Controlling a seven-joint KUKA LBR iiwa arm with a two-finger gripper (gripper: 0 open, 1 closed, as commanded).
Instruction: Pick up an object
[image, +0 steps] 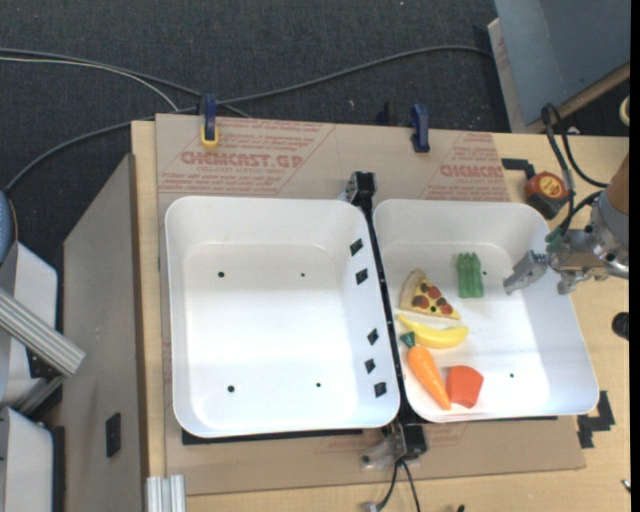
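The gripper (545, 270) stood at the 3 o'clock edge of the right bin (560, 340), over the bin's rim area, with the arm (615, 215) entering from 3 o'clock. One grey finger showed pointing toward 8 o'clock and another short one toward 5 o'clock; the two appeared spread apart with nothing between them, so the claw was judged released and not carrying anything.

The candidate objects lay grouped in the 9 o'clock half of the right bin, near the divider. The green block (469, 274) sat nearest the gripper, directly toward 9 o'clock from it and apart from it, with bare white floor between. Its long axis ran roughly 12 to 6 o'clock. The pizza slice (428, 296) lay at about 8 o'clock from the green block. The banana (435, 332) lay just below the slice, long axis running 9 to 3 o'clock. The carrot (428, 375) lay toward 6 o'clock from the banana, tip pointing toward 5 o'clock, with the orange-red block (464, 386) just beside it on the 3 o'clock side. The left bin (260, 320) was not involved.

Judgement: no grasp had begun. The shortest approach would be a translation toward 9 o'clock to the green block, with the fingers closing across its narrow width.
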